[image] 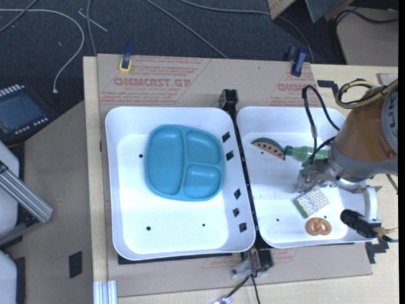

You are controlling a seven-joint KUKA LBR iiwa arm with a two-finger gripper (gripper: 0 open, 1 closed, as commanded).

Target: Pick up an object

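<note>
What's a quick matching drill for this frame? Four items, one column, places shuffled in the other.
Items:
1. blue divided plate
2. pretzel
3. watermelon slice
4. patterned square packet

Places:
A. right bin, near front edge
B. left bin, centre
C. right bin, just below the claw
D. right bin, back left part

Pairs: 1-B, 2-A, 3-D, 4-C

We're looking at a robotics lab here: a cardboard-covered bench (190, 75) pinned down by blue clamps (127, 57), two white bins (120, 189) side by side, loose cables (69, 24) trailing over dark carpet, aluminium framing (22, 192) at the left, and a grey-and-orange arm (370, 138) reaching in.
</note>
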